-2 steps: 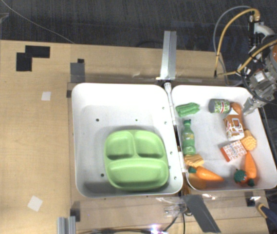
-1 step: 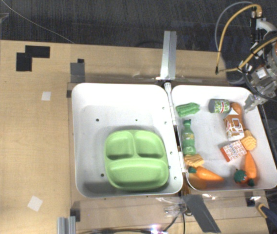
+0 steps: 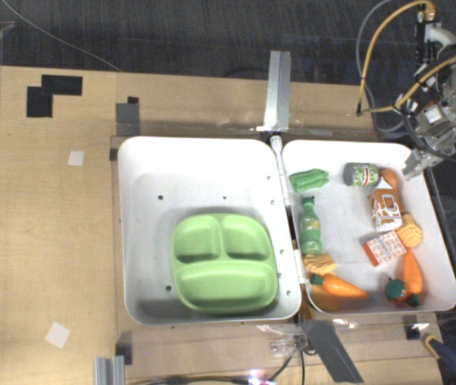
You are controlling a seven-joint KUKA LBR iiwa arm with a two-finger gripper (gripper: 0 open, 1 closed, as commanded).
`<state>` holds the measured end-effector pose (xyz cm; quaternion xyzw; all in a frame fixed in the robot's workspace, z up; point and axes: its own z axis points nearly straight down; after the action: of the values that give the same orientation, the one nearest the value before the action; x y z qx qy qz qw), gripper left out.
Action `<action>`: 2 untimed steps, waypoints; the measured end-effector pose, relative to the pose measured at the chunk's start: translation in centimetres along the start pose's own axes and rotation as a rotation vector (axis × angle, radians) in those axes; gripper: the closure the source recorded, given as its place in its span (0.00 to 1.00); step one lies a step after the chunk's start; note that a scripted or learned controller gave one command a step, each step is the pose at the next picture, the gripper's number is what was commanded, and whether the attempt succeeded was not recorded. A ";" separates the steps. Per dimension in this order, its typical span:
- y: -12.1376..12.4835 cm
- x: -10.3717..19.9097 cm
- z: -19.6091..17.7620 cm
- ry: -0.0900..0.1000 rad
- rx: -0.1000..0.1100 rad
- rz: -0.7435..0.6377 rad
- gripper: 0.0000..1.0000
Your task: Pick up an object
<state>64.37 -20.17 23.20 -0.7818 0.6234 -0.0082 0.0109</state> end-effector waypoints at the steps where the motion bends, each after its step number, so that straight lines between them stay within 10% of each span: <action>1: -2.8 -0.7 2.0 -0.005 -0.020 -0.380 1.00; 2: -3.1 -0.7 0.6 -0.004 -0.011 -0.376 1.00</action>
<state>67.24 -18.78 22.68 -0.8845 0.4665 -0.0053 0.0063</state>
